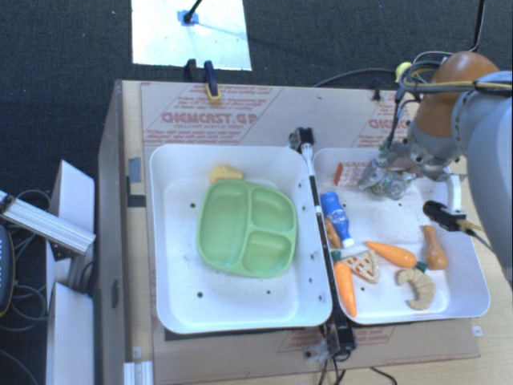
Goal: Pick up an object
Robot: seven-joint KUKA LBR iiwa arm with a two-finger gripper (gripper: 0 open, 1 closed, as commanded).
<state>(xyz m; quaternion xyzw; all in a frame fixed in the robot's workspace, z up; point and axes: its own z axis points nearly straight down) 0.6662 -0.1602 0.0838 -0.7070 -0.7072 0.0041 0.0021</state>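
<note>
From the camera view, the tool (390, 176) hangs low over the far end of the right bin (473, 299), above a crumpled clear wrapper (385, 181); its opening cannot be told. Best to descend straight, centred on the wrapper, clear of the blue bottle (336, 216).

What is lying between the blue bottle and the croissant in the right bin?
In the camera view, between the blue bottle and the croissant lie an orange carrot and a pizza slice.
</note>
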